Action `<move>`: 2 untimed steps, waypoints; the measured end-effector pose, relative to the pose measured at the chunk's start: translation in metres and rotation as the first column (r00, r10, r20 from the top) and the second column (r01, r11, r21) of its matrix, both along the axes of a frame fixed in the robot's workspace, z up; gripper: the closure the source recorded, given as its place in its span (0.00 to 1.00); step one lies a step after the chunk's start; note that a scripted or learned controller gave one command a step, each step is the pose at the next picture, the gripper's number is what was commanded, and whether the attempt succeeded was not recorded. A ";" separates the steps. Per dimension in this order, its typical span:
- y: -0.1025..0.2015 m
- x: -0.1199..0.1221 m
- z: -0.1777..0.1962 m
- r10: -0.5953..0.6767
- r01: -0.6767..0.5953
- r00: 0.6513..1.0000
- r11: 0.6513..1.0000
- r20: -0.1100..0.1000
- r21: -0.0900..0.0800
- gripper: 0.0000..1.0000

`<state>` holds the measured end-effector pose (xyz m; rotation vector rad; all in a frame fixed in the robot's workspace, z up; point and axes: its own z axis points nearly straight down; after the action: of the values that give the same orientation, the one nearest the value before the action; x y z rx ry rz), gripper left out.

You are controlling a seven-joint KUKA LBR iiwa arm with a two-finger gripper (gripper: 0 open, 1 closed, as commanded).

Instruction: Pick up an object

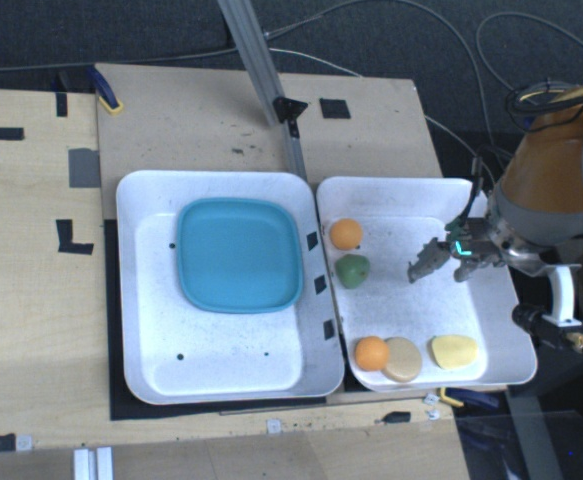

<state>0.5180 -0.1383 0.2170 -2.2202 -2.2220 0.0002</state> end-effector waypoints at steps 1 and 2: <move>0.000 0.000 0.000 0.000 0.000 1.000 1.000 0.000 0.000 0.00; -0.002 -0.001 -0.042 -0.001 0.001 1.000 1.000 -0.004 0.000 0.00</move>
<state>0.5166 -0.1406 0.1745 -2.2189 -2.2194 0.0039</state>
